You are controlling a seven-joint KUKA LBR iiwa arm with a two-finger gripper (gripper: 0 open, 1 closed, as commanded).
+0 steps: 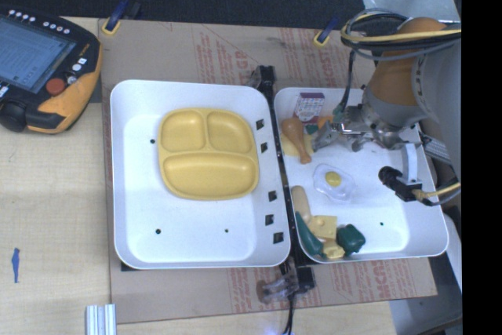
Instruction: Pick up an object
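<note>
Bottom corner of the right bin (pixel 408 243) has a little toy-food pile: yellow cheese wedge (pixel 322 228), dark green piece (pixel 350 238), and a tan stick (pixel 300 202) leaning on the divider.

Higher up sit a clear fried egg (pixel 333 180), a drumstick (pixel 295 135) and a small box with purple print (pixel 311 104), way too blurry to read. Gripper (pixel 330 131) is down low right beside the drumstick, touching or not, honestly can't tell, same for whether it's clamped on anything. Left bin (pixel 133 169) holds a yellow divided plate (pixel 209 152). Faded red lettering on the cardboard (pixel 204 51) is unreadable too. Teach pendant (pixel 43 74) sits off left.
</note>
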